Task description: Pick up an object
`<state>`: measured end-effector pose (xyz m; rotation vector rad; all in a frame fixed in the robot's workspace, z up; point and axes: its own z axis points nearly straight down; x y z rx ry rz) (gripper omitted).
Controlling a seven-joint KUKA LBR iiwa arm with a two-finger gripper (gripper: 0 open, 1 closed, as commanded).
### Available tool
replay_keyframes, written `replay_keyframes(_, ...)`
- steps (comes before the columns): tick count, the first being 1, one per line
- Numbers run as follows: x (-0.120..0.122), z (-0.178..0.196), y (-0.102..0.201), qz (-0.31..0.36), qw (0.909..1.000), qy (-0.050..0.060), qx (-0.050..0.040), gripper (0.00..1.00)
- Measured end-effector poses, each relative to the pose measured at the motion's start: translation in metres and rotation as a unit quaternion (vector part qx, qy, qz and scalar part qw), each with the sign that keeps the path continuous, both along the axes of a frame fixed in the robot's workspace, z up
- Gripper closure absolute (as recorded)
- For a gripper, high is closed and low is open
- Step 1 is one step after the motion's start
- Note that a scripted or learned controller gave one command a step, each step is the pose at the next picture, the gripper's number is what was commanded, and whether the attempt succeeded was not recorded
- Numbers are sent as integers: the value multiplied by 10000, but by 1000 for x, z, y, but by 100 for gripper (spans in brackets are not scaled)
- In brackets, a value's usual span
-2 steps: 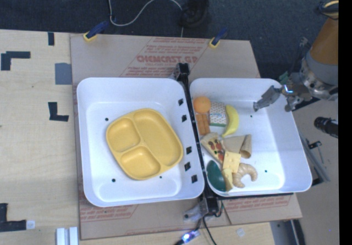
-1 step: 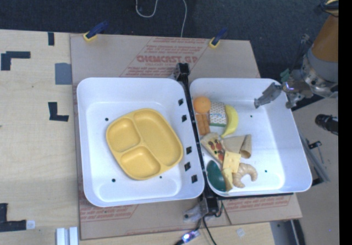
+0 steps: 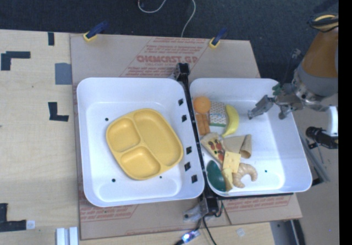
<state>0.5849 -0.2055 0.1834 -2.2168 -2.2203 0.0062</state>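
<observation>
The right bin (image 3: 275, 128) holds a small heap of toy food, pushed against its left wall, next to the divider between the two bins. From the far end to the near end I see an orange ball (image 3: 201, 104), a carrot-like stick (image 3: 203, 123), a yellow banana (image 3: 233, 120), a pizza slice (image 3: 214, 147), a tan cone-shaped piece (image 3: 240, 144), a cheese wedge (image 3: 230, 161), a pale croissant-like piece (image 3: 244, 173) and a green piece (image 3: 215, 176) in the near corner. They touch or overlap each other. The left bin (image 3: 93, 128) carries only a yellow divided plate (image 3: 144, 142).

The gripper (image 3: 265, 105) hangs over the far right part of the right bin, apart from the heap, with bare white floor between. Its two fingers look spread apart, with nothing between them.

All these pieces look like light, hollow plastic: stiff, smooth and probably a bit slippery, not fragile. I judge the banana the easiest one. It lies at the outer edge of the heap, nearest to the gripper, and it is narrow, so the fingers could close across its middle. The round orange may roll away, and the flat pizza slice and cheese wedge lie low and give little to hold. A light piece can slide when one finger touches it first, so a centred approach from above seems best
</observation>
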Motion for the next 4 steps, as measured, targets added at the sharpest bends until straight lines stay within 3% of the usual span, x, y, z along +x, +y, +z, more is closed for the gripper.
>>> replay_keyframes(2, 5, -102, -6, 9, 10000, -21, -10, 0)
replay_keyframes(3, 6, -88, -6, 9, 10000, -35, -15, 100)
replay_keyframes(4, 6, -25, -3, -2, 10000, -48, -6, 100)
